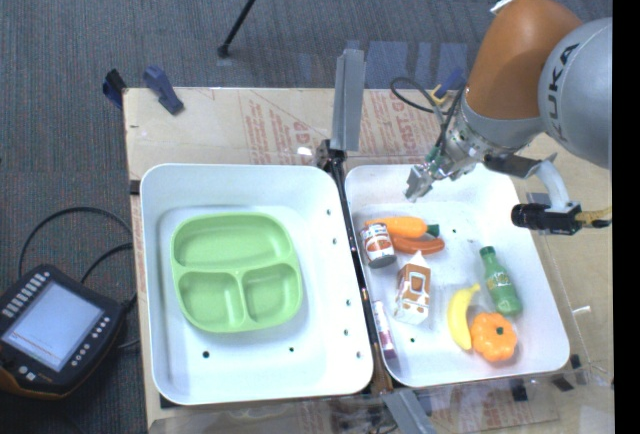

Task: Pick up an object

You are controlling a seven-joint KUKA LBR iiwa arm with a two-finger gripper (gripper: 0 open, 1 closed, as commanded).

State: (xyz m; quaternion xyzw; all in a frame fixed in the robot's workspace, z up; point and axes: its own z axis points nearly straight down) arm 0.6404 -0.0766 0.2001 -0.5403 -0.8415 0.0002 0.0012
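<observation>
My gripper [417, 184] hangs over the back of the right bin [530, 222], above and slightly right of the carrot [408, 226]. Nothing shows between its fingers. Under the carrot lies a red-orange piece [420, 245], and a small can [377, 245] stands to its left. A small carton [414, 289] sits in the middle of the bin. At the front right are a banana [459, 317], a green bottle [498, 281] and an orange pumpkin [494, 337]. A thin pink tube [384, 330] lies along the bin's left wall.
The left bin [160, 212] holds a green divided plate [236, 271]. A grey post [347, 104] stands behind the seam between the bins. A black fitting [540, 215] sticks in at the right bin's right rim. A handheld pendant [50, 326] lies on the floor at left.
</observation>
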